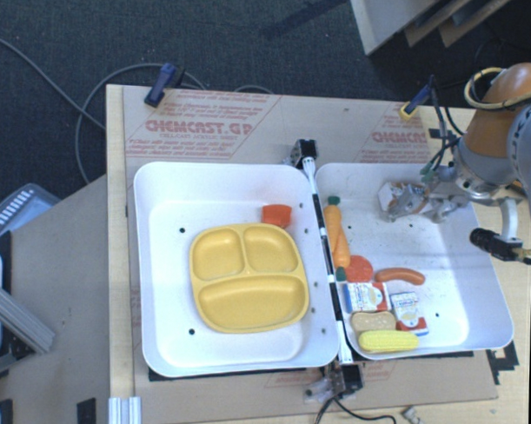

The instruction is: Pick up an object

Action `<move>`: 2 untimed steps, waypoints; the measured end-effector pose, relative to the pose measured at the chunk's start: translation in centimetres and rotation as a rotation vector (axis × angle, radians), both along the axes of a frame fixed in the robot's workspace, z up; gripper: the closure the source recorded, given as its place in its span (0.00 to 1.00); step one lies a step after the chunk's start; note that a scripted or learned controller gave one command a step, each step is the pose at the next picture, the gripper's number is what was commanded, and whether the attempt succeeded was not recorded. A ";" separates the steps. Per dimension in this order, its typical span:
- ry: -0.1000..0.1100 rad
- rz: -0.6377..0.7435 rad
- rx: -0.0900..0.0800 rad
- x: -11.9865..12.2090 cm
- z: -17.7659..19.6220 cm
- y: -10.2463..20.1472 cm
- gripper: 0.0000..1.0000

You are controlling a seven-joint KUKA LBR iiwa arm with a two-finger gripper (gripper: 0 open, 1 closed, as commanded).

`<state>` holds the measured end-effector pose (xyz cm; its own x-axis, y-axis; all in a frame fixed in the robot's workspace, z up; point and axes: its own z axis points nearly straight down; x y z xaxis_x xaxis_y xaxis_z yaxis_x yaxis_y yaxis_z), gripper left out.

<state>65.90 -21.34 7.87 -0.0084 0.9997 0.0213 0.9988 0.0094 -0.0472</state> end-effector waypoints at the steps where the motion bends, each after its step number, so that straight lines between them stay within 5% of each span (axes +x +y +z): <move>1: 0.000 0.001 0.005 0.0 0.0 -0.2 0.00; 2: 0.001 0.002 0.005 0.0 0.0 -0.2 0.00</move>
<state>65.95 -21.53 7.88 -0.0100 0.9996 0.0260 0.9988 0.0112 -0.0483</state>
